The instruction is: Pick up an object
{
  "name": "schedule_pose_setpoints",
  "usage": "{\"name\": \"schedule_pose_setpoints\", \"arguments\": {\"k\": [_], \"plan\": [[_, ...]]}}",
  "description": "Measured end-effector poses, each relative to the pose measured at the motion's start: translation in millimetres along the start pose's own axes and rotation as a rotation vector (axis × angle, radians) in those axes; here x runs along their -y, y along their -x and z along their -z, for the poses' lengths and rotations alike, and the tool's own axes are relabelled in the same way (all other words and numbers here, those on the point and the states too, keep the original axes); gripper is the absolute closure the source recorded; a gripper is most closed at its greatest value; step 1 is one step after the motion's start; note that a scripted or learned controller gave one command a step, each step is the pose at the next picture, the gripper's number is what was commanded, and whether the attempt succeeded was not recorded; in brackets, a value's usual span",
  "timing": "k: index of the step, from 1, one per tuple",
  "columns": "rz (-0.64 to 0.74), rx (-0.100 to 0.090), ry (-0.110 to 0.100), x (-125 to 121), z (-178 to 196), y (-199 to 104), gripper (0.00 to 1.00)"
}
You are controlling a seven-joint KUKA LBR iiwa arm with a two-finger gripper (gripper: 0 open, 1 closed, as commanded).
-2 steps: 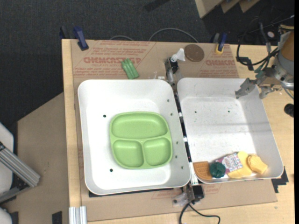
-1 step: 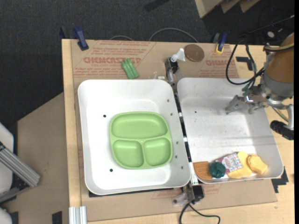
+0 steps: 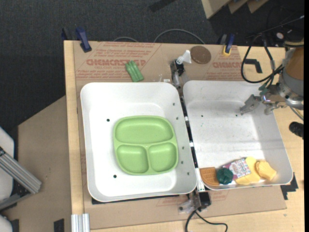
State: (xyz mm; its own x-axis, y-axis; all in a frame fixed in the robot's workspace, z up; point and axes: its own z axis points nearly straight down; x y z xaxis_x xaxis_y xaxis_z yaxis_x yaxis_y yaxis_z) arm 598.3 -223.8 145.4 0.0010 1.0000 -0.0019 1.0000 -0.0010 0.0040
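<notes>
White left bin (image 3: 96, 129) with green divided tray (image 3: 145, 145); right bin (image 3: 227, 129) with toy food (image 3: 239, 171) (end effector (image 3: 256, 103) grip unclear)

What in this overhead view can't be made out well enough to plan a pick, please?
- Gripper: small and blurred in the camera view; finger state unclear.
- Arm: cut off by the right edge.
- Toy pile in the right bin: pieces overlap, so individual shapes are unclear.
</notes>
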Motion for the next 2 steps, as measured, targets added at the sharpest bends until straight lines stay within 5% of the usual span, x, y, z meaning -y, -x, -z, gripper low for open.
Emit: {"name": "schedule_pose_setpoints", "arguments": {"k": [1, 2], "plan": [[0.001, -0.004, -0.009, 7, -59, -6, 0.00], [0.000, 0.001, 0.002, 13, 5, 1, 0.00]]}}
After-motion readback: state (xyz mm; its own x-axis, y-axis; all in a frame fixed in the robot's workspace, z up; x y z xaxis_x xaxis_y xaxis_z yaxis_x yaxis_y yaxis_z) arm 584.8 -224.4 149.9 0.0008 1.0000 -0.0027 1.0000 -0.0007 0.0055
